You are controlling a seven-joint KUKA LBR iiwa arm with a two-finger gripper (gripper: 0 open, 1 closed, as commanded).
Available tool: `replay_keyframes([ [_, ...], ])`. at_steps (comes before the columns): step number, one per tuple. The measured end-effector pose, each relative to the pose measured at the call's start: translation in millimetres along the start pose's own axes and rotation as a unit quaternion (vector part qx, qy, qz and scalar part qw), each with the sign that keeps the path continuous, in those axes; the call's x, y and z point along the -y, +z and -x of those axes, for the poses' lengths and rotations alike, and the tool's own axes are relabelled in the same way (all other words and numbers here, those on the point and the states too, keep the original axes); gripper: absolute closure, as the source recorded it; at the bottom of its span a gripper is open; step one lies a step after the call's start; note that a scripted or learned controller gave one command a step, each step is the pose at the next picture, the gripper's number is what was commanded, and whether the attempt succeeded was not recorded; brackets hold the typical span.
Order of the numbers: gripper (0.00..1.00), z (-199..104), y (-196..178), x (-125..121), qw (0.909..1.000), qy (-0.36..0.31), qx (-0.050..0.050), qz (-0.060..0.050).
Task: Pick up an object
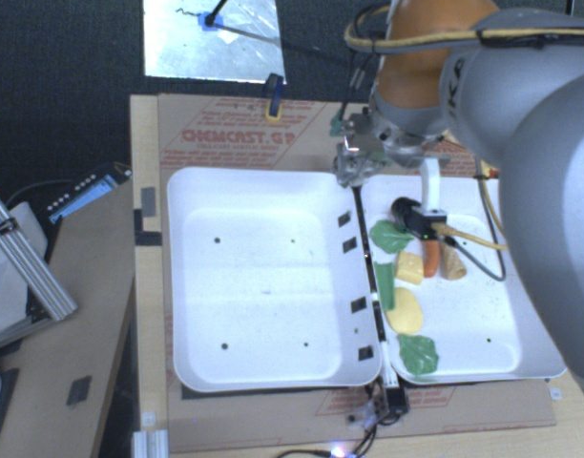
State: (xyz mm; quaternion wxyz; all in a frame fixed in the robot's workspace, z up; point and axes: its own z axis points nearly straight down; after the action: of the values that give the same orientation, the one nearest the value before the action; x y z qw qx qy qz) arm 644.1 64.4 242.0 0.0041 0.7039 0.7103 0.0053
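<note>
My gripper [353, 167] hangs over the far end of the divider between the two bins, at the back rim. The right bin [483, 346] holds several small items along its left side. A green leaf [391, 238] lies nearest the gripper, just in front of it. Beside the leaf are a yellow chunk [409, 268], an orange carrot [430, 257] and a tan piece [453, 262]. Closer to the front lie a green strip [385, 285], a yellow oval piece [405, 312] and another green leaf [418, 354]. Nothing shows between the fingers.
The left bin [263, 284] sits to the left of the divider. Both bins rest on a cardboard sheet [235, 134]. A shiny foil sheet [211, 27] lies behind the bench. My large grey arm [531, 132] overhangs the right bin's right side.
</note>
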Motion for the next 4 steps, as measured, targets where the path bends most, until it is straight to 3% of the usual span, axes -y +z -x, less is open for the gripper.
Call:
replay_keyframes([
  [1,1.00,-25,-21,-27,1.0000,0.001,0.000,-0.004],
  [2,1.00,-87,-32,14,1.0000,0.000,-0.001,-0.006],
  [3,1.00,-137,-44,-27,1.0000,0.001,0.000,-0.003],
  [4,1.00,-171,-77,-27,1.0000,0.002,0.000,-0.005],
])
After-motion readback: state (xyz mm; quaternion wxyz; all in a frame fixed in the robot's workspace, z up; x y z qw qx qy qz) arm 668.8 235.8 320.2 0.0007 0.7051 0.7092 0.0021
